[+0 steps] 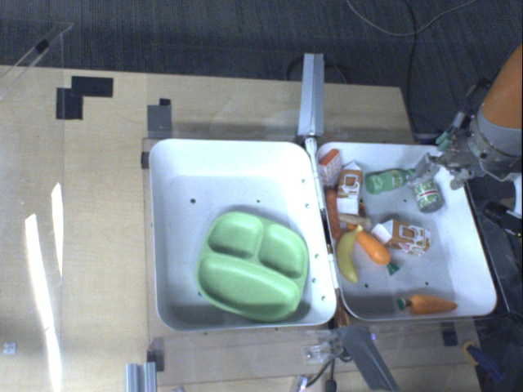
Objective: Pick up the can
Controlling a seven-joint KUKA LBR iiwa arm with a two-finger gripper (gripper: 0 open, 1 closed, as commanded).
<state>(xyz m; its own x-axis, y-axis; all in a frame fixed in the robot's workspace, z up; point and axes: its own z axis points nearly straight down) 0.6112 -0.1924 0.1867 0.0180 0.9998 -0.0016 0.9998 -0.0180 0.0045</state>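
Two shallow white bins sit side by side across the middle of the frame. The left bin (pixel 163 219) holds a green divided tray (pixel 253 266) turned upside down or lying flat toward its lower centre. The right bin (pixel 482 288) is cluttered: a small can (pixel 426 195) with a green label lies in its upper right part, near the far rim. Just left of the can lies a green bottle (pixel 387 180), on its side. Along the bin's left wall are two small cartons (pixel 350 182), one reddish and one white with a brown print, and below them a banana (pixel 347 255) touching an orange carrot-like piece (pixel 373 248). A printed snack packet (pixel 408 237) lies near the middle, and a carrot (pixel 429 305) with a green top rests by the lower rim. The grey arm with its orange band (pixel 505 100) enters from the upper right of the frame, and the gripper (pixel 440 168) is poised just above and beside the can, close to its upper edge. How wide the gripper is set cannot be told from this view, and the can rests on the bin floor.
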